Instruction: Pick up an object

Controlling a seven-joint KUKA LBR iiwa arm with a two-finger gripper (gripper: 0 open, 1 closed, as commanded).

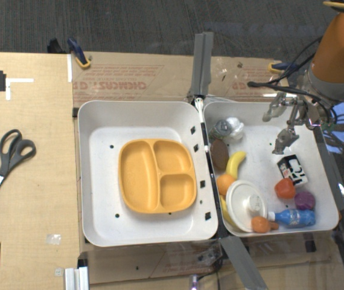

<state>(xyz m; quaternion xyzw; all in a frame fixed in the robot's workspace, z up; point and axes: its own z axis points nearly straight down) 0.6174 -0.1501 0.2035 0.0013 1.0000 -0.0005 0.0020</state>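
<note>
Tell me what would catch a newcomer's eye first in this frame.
Probably the yellow divided plate, lying alone in the left bin. Next, the crowded right bin: a banana, a white bowl, a blue bottle, a purple ball and orange fruits. The gripper hangs above that bin's upper right part, with nothing visibly between its fingers.

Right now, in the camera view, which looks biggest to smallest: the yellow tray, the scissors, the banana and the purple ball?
1. yellow tray
2. scissors
3. banana
4. purple ball

The banana is partly hidden, but it still looks bigger than the ball.
</note>
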